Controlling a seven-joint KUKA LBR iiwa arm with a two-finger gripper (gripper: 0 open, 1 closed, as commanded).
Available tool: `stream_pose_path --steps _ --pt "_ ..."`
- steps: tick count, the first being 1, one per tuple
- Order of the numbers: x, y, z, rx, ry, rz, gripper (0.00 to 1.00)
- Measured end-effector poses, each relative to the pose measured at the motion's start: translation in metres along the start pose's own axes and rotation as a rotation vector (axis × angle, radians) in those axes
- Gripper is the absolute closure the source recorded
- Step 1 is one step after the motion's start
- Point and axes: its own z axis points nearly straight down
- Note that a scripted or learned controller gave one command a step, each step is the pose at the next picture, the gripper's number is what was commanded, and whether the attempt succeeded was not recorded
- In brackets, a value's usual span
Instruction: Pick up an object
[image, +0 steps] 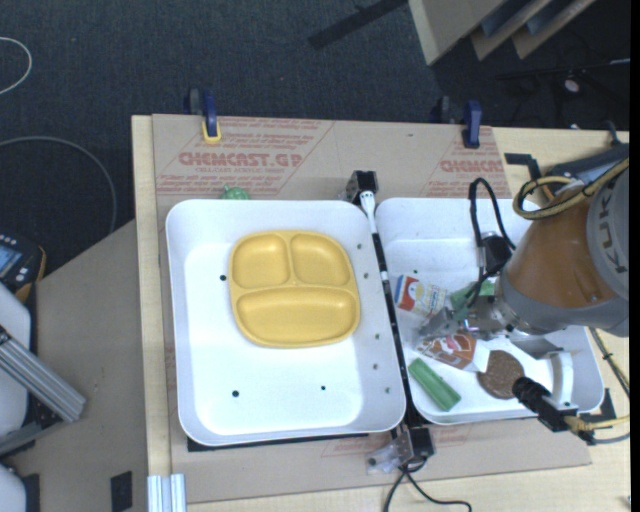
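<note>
1. Two shallow white bins sit side by side on a brown bench board (300, 150) printed with red lettering; the left bin (200, 330) touches the right bin (420, 215) along their shared edge.
2. A yellow divided plate (295, 290) lies in the upper part of the left bin, flat, with three compartments.
3. Two blue clamps grip the far edge of the board, one on the left (208, 108) and one on the right (472, 122).
4. A black cable (420, 485) trails off the front edge.
</note>
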Motion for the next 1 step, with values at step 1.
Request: stream_pose_path --steps 1 --pt "-0.0095 0.0736 0.0035 0.024 -0.005 -0.001 0.00"
